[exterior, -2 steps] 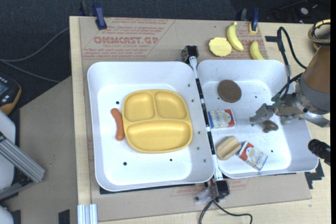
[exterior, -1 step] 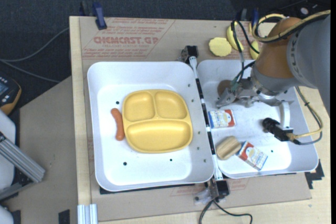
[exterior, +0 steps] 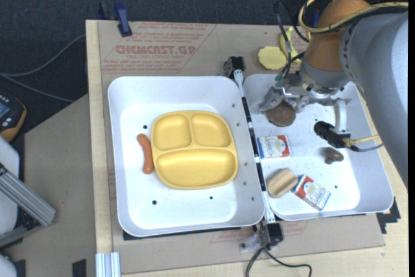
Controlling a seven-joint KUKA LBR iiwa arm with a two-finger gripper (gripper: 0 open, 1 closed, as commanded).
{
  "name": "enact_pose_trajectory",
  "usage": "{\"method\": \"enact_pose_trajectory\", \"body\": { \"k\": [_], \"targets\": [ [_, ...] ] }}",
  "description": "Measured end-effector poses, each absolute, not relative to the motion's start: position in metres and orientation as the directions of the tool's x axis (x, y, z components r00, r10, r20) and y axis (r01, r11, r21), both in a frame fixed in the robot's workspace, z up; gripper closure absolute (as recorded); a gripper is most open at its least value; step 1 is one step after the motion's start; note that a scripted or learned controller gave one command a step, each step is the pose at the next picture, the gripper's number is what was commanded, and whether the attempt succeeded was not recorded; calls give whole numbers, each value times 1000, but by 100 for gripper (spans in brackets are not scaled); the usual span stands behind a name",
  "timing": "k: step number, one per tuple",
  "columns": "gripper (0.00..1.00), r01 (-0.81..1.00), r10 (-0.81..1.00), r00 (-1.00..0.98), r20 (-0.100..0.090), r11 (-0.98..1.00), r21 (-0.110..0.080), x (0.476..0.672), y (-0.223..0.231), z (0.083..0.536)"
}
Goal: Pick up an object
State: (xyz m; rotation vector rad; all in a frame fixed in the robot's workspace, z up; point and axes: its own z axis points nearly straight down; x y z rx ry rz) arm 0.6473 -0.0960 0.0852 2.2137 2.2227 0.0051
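Fingers above brown cookie, two cartons

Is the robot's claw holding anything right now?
I can't tell. The gripper sits right above the brown round thing in the right bin, but no grip shows.

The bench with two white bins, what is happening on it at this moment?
A grey robot arm reaches from the right over the right bin. Its tool hangs just above a brown round thing, with nothing visibly held yet. Two small packets, a bread roll and a small brown piece also lie there. The left bin holds a yellow divided plate with a sausage beside it.
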Motion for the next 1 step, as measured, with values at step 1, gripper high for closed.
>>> {"method": "enact_pose_trajectory", "body": {
  "k": [1],
  "targets": [
    [100, 1000, 1000, -3, -2, 3, 5, 646, -97, 97]
  ]
}}
